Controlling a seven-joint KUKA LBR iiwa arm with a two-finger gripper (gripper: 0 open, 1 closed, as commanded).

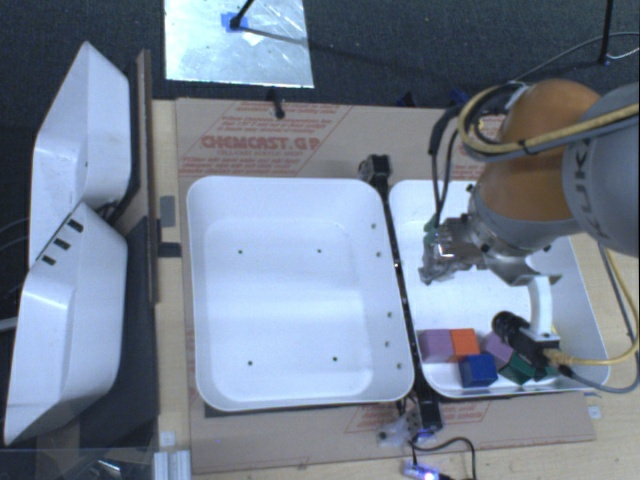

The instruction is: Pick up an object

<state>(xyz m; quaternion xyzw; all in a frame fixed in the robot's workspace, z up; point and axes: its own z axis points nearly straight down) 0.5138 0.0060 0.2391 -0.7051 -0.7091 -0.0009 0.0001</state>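
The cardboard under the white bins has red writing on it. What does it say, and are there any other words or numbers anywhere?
"CHEMCAST G P": the big red print on the cardboard sheet, seen upside down along its top edge; the last letters are uncertain.
Smaller red lines above that print: too blurred to read.
Red print on the cardboard's bottom edge: too small and partly hidden to read.
No other words or numbers are readable.

A dark carpet (420,18) is seen around the bench. A shiny metal sheet (238,26) lies on it at the top; brown cardboard (260,133) is spread under the bins.
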